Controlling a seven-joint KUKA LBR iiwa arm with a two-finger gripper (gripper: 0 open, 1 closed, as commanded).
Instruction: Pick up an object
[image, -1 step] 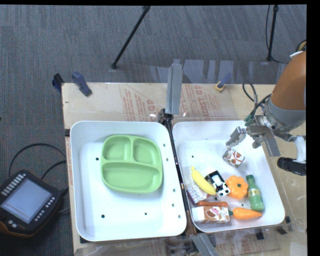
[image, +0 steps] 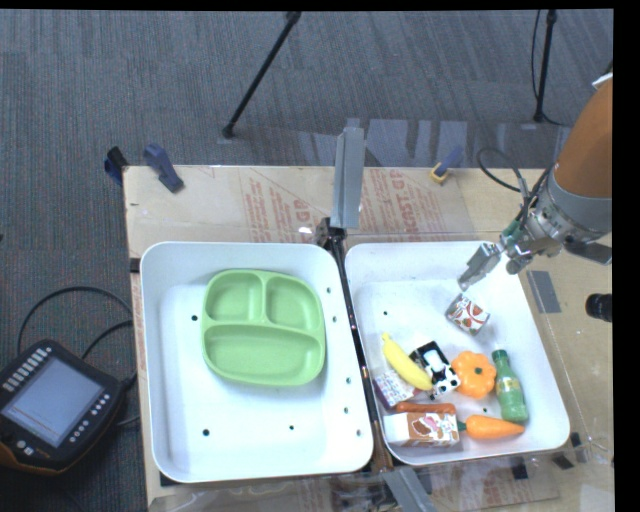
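Camera view: the gripper (image: 478, 268) hangs over the right bin (image: 420, 265), just above a small red-and-white can (image: 467, 315). I cannot tell how it is set. A green divided plate (image: 265, 328) sits in the left bin (image: 170, 400).

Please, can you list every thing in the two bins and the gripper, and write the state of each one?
gripper: above the right bin, nothing between its fingers
small can: tilted, just below the gripper
banana: lying flat
orange pumpkin: upright
green bottle: lying on its side
carrot: lying flat
carton: lying on its side
green tray: flat in the left bin, compartments unfilled
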